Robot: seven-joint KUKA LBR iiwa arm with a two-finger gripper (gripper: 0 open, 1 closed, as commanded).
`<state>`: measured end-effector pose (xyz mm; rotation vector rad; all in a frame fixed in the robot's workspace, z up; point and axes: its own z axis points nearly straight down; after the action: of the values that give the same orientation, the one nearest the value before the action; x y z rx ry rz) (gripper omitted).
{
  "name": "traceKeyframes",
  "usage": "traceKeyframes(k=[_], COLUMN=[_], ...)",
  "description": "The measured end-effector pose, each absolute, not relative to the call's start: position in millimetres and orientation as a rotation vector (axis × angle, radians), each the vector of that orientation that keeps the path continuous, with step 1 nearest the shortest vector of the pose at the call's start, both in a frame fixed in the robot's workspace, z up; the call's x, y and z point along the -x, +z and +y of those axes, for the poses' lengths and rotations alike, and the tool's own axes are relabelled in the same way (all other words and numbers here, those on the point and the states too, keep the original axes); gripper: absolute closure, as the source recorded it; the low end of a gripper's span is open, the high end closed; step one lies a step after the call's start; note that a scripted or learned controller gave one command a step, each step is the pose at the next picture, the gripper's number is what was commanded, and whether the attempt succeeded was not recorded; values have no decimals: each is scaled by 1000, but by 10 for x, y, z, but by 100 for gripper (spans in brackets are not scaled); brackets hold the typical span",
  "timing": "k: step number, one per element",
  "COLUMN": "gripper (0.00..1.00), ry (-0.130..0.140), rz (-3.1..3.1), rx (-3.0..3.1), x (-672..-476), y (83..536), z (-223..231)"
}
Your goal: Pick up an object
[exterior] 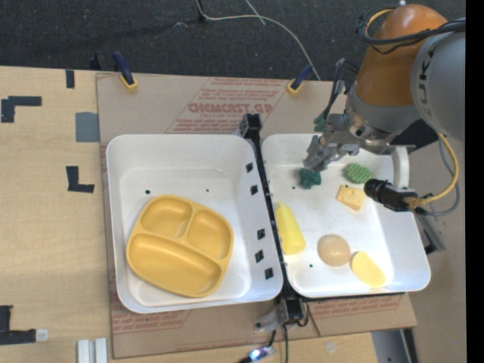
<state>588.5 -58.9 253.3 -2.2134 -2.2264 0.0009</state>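
My gripper (pixel 319 157) hangs over the far part of the right bin (pixel 393 278), directly above a small dark green toy (pixel 308 178) that lies on the bin floor. The fingers point down toward it and nothing shows between them. Farther right lie a light green ridged piece (pixel 356 173) and a yellow cheese wedge (pixel 349 197). A yellow corn-like piece (pixel 288 229) rests against the bin's left wall. A beige round piece (pixel 333 249) and a yellow lemon shape (pixel 367 268) sit near the front.
The left bin (pixel 125 157) holds a yellow divided plate (pixel 180 245). A black divider (pixel 261 195) runs between the bins. Blue-and-yellow clamps (pixel 125 72) hold the cardboard at the back. The arm's body and cables (pixel 412 195) overhang the right bin's far right corner.
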Motion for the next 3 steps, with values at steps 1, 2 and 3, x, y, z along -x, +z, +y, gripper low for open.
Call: traceKeyframes(k=[1, 2, 3], gripper=[100, 100, 100], ry=[2, 0, 4], rz=[-2225, -2228, -2226], rx=[2213, 2210, 2212], x=[-5816, -5715, -5574], y=[2427, 2470, 2310], z=[-149, 441, 910])
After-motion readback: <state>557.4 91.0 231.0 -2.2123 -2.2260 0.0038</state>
